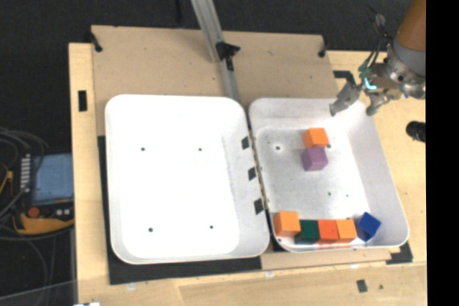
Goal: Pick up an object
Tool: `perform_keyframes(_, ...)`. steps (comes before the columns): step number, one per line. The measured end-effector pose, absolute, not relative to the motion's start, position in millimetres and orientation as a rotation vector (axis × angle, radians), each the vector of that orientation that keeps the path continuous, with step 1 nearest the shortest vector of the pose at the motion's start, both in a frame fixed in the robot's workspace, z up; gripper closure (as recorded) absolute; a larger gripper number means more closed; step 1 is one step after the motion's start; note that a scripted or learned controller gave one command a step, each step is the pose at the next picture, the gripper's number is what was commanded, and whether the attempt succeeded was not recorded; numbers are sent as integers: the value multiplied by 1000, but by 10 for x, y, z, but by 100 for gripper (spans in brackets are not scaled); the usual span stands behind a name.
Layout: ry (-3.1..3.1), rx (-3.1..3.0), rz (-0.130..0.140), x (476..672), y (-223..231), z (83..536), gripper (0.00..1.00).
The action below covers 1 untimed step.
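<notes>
The right bin (pixel 380 168) holds an orange cube (pixel 315 137) with a purple cube (pixel 313 159) just in front of it. Along the bin's near wall lie an orange block (pixel 287 223), a green block (pixel 309 231), two more orange blocks (pixel 328 229) and a blue block (pixel 368 225). My gripper (pixel 354 103) hangs over the bin's far right corner, above and to the right of the orange cube. Its two fingers are spread apart with nothing between them.
The left bin (pixel 179 175) lies beside the right one. A slanted metal rail (pixel 208 18) runs from the top down to the gap between the bins. A blue device with cables (pixel 50 183) sits off the bench at left.
</notes>
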<state>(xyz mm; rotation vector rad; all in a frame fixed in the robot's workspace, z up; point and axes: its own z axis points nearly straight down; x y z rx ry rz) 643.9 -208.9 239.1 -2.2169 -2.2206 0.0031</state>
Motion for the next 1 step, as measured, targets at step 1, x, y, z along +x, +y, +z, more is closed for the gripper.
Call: perform_keyframes(1,-2228,-2218,4,6445,-2099,2429,0)
